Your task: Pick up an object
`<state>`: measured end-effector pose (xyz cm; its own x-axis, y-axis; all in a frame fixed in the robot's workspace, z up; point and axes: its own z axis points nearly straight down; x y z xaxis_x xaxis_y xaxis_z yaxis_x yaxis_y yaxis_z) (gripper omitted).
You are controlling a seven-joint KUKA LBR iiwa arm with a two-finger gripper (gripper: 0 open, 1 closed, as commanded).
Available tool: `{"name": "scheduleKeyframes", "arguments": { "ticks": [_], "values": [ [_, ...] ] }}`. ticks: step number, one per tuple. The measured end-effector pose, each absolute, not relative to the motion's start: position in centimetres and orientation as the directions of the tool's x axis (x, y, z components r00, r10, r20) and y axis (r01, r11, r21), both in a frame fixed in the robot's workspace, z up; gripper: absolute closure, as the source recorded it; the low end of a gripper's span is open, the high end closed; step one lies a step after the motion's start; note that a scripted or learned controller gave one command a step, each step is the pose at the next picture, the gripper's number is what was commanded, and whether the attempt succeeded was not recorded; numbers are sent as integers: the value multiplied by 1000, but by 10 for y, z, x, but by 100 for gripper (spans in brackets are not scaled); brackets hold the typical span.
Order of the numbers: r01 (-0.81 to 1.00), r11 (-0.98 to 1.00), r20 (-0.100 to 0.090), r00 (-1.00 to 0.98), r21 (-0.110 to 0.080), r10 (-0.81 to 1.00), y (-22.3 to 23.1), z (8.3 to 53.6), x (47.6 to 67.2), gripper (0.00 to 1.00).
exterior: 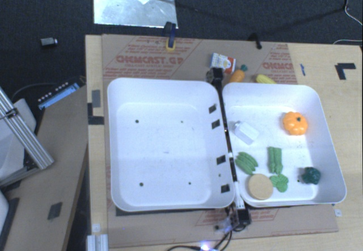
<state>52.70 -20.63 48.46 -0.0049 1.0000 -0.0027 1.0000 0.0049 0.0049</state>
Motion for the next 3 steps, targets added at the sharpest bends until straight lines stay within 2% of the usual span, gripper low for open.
{"name": "scheduleKeyframes", "arguments": {
  "ticks": [1, 2, 3],
  "values": [
    [1000, 1, -1, -1, 3, 1000, -206, 490, 492, 100],
    [1000, 6, -4, -6, 8, 1000, -206, 524, 550, 100],
    [1000, -1, 1, 1, -3, 1000, -207, 472, 484, 100]
  ]
}}
